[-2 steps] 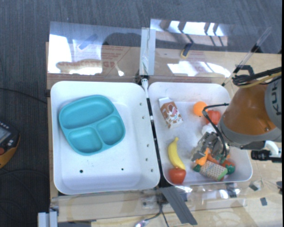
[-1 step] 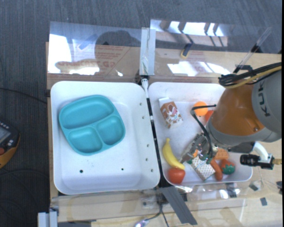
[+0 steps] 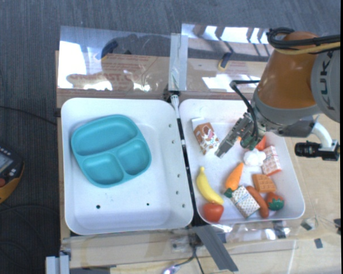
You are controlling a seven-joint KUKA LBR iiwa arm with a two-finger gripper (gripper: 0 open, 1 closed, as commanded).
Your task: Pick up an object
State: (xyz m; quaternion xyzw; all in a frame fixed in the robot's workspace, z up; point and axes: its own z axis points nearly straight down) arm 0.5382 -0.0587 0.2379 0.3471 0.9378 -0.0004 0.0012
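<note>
Pincer over right bin, fingers' state can't tell; carrot nearby looks light, stiff, smooth plastic — grip across its thick middle.

Wooden bench, two white bins side by side

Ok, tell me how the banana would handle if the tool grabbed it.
The banana looks like smooth moulded plastic, so probably stiff, light and a bit slippery. Its curved shape may let it pivot between the fingers. It lies against the tomato, which might get nudged.
</note>
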